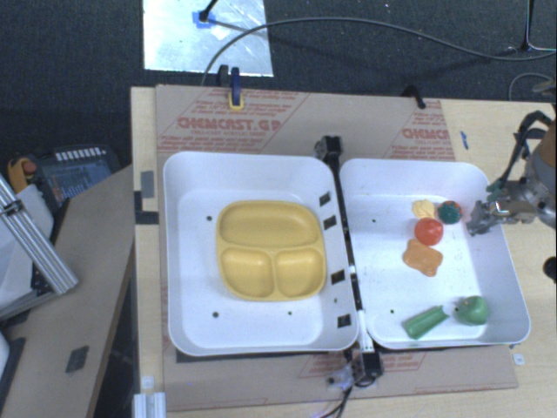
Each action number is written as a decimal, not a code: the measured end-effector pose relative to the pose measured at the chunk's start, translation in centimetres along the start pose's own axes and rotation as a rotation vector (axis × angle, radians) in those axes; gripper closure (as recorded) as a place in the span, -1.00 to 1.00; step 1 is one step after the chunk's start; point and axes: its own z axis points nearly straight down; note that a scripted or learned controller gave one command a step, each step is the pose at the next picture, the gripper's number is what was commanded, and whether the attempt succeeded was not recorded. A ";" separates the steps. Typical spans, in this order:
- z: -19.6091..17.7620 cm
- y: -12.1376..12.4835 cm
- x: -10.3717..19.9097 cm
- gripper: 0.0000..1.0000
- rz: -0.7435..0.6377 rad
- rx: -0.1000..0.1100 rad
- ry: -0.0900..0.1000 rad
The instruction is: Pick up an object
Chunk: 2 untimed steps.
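the gripper (481, 219) sits at the right edge of the right bin (383, 190), its tips low over the bin's right rim. it is small and partly blurred here, so i cannot tell how it is set, and nothing is visible in its grasp. behind it the grey arm (533, 190) reaches in from the right of the bench (287, 111).

just beside the gripper, inside the right bin, lies a cluster of small toys: a dark green round piece (449, 212) touching a pale yellow piece (424, 208), a red round piece (428, 231) just below them, and an orange piece (422, 257) below that. well apart from these, near the bin's front edge, lie a green cylinder (424, 321) and a green rounded piece (472, 310), near each other.

the left bin (187, 233) holds a yellow divided tray (268, 249) with three compartments.

judging from this, the pick is not yet done: every toy rests on the bin floor and the gripper stands at the rim, not over any one of them. what is left looks like nearly the whole job: moving inward over a toy, coming down, closing and lifting. the dark green piece is the nearest candidate.
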 end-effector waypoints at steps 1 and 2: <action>-3.6 0.2 0.0 1.00 0.000 0.002 0.001; -3.7 2.0 5.7 1.00 -0.005 0.004 0.004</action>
